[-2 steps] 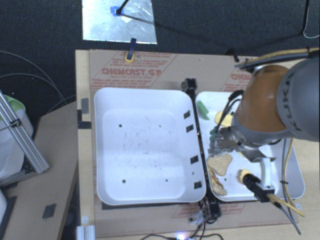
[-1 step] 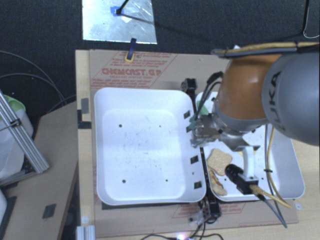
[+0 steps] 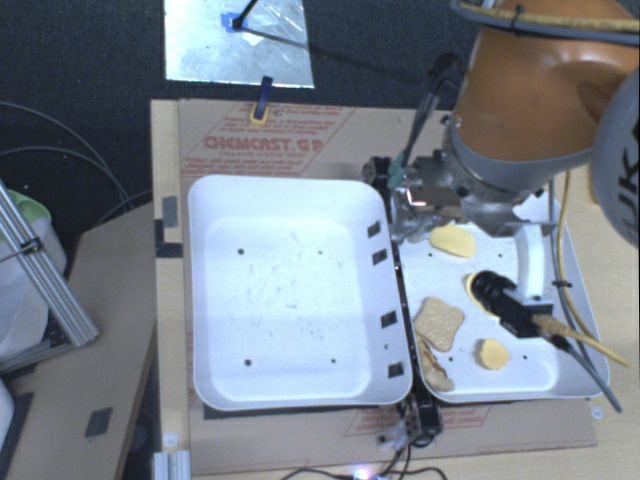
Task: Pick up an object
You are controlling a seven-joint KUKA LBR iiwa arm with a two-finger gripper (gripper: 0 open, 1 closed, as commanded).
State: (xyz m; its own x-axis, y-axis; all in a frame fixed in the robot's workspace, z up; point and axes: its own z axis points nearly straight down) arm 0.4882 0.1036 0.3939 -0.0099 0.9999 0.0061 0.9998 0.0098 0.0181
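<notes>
Surface: two white bins sit side by side on a cardboard sheet (image 3: 270, 143) with red print, over a tan bench. Dark carpet-like floor (image 3: 80, 68) lies around it. Far up-left of the gripper (image 3: 407, 211) in the camera view is a silvery sheet (image 3: 200, 38). A small blue-and-yellow clip (image 3: 262, 101) sits nearer, on the cardboard's far edge. An aluminium profile (image 3: 45, 278) leans well off to the gripper's left, past the left bin (image 3: 290, 268).

Pick candidates, all in the right bin (image 3: 500, 393):
- yellow oval piece (image 3: 453, 240): flat, pale yellow, smooth. It lies just right of the gripper and slightly toward the camera. It's the closest item, with no clear contact.
- toast-shaped slice (image 3: 440, 323): beige, speckled, lying flat, nearer the camera than the gripper.
- tan scrap (image 3: 435, 368): beyond the slice, against the bin's left wall at the near corner.
- small yellow round piece (image 3: 492, 354): near and to the right, farthest from the gripper.

Gripper: it sits low at the right bin's far-left corner, right by the rims where the two bins meet, under the arm (image 3: 540, 78) and its orange band. Can't tell whether it's apart or together, since glare and wrist hardware mask it. Nothing is visibly clamped in it.
</notes>
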